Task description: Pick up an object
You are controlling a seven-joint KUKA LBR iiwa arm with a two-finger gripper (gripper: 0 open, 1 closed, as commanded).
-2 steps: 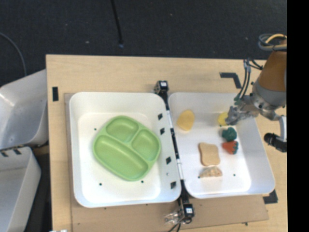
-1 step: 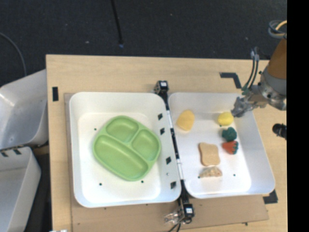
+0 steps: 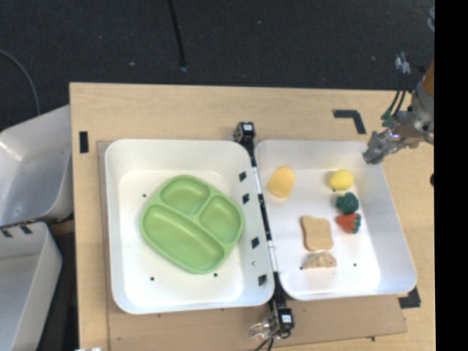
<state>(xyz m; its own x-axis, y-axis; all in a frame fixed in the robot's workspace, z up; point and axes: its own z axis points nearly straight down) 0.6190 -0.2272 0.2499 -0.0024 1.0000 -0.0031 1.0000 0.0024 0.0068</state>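
At the right bin's (image 3: 387, 218) far right corner, the end effector (image 3: 380, 149) hung over the rim, arm coming in from the right. Can't tell from this angle whether it was open or closed; nothing was visibly held.

Progress: none that showed. No object lifted, every candidate sat on the bin floor. Whole pick was left: choose target, descend, close, lift.

Candidates, all in the right bin:
- yellow lump (image 3: 281, 181) near the divider, far side
- lemon (image 3: 341, 179) far right, nearest the end effector
- broccoli (image 3: 347, 202) just below the lemon, touching or nearly touching the strawberry (image 3: 349, 222) beneath it
- toast (image 3: 316, 232) mid-bin, flat
- beige piece (image 3: 319, 261) just below the toast

Left bin (image 3: 121, 196) carried a green tray (image 3: 191, 223).

Room: my read is the yellow lump had the most open floor around it. Lemon, broccoli and strawberry were stacked in a tight column near the right wall, so less side clearance there. Toast lay flat, likely hard to get under. Far rim sat right below the end effector, so a descent needed to move inward first.
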